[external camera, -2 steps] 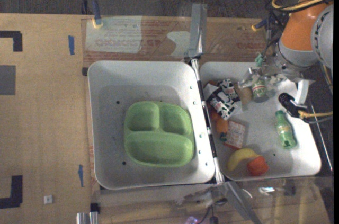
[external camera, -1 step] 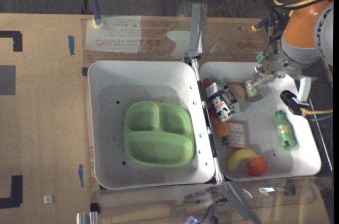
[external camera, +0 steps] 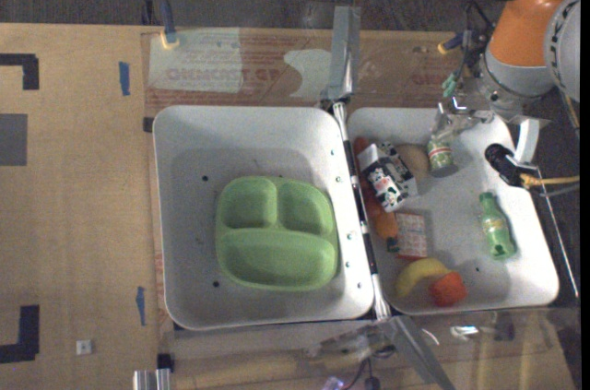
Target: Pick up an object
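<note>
My gripper [external camera: 454, 114] hangs over the far part of the right bin [external camera: 535, 287], below the arm's orange band. Directly under it is a small clear bottle with a green label [external camera: 441, 152], its top close to the gripper; I cannot tell whether they touch. Other objects in this bin are a cow-patterned carton [external camera: 388, 177], a beige rounded item [external camera: 416, 159], an orange carrot [external camera: 379, 215], a pink packet [external camera: 412, 234], a banana [external camera: 419, 274], a red fruit [external camera: 448, 289] and a green bottle [external camera: 496, 227].
The left bin [external camera: 184, 148] holds a green divided plate [external camera: 276, 232]. A metal divider [external camera: 355, 195] runs between the two bins. The objects crowd the left side and near edge of the right bin.
</note>
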`<state>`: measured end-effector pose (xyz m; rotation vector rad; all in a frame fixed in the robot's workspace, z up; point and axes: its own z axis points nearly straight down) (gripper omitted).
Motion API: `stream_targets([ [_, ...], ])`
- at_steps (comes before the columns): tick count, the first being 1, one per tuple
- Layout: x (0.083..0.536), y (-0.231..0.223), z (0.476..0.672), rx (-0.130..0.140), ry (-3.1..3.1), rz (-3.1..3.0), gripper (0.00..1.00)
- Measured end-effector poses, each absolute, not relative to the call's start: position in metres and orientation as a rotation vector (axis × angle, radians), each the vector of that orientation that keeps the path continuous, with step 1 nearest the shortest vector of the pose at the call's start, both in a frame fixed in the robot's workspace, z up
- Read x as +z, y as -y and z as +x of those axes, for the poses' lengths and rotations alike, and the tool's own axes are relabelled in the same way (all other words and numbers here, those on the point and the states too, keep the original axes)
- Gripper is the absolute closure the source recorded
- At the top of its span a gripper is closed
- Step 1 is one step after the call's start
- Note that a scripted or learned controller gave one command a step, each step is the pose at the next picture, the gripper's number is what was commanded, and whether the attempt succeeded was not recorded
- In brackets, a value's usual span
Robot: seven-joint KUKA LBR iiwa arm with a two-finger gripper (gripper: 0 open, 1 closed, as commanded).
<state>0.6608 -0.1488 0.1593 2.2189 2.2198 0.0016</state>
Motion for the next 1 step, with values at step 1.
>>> stream_targets([
  [1, 0.2829, 0.1545, 0.6454, 0.000, -2.282, 2.156, 1.00],
])
